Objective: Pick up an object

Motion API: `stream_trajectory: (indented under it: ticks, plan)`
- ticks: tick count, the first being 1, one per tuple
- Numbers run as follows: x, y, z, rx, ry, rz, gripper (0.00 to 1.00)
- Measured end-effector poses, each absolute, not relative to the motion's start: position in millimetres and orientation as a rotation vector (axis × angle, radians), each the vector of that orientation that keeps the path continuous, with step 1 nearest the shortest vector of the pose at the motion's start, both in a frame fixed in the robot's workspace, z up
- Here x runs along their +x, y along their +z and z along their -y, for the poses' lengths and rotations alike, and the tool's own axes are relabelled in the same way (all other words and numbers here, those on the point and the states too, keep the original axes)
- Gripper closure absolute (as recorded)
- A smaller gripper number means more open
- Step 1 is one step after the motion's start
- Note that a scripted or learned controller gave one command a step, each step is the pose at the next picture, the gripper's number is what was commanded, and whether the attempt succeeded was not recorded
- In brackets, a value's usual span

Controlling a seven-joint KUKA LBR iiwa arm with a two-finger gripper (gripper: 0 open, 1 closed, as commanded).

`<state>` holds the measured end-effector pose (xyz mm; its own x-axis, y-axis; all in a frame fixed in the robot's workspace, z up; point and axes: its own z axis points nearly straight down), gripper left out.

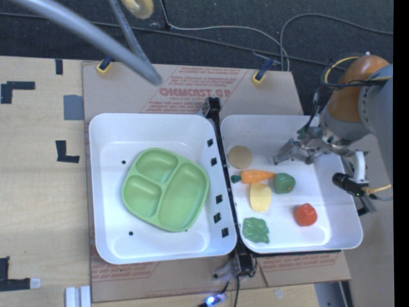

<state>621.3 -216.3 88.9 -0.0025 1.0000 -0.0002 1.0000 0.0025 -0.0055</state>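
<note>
My gripper [289,148] hangs over the upper middle of the right bin [339,238], reaching in from the right. Its fingers stand open with nothing between them. Just left of it lies a tan round disc [240,157]. Below it are an orange carrot [257,176] and a dark green round piece [284,183], which touch each other. A yellow piece [260,197] sits under the carrot. Farther toward the front lie a red piece [306,214] and a green leafy piece [255,229].
The left bin [102,171] holds a light green divided plate [167,188]. A black divider [219,171] runs between the two bins. Both bins rest on a cardboard sheet [192,85]. A blurred grey bar [77,21] crosses the top left.
</note>
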Motion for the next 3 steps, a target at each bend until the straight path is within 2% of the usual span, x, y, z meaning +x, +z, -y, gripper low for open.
stream_trajectory:
  ticks: [1,3]
  plan:
    - [622.7,103,216,-2.217,0.003,2.226,1.0]
    - [629.3,219,219,-2.223,-0.004,2.227,1.0]
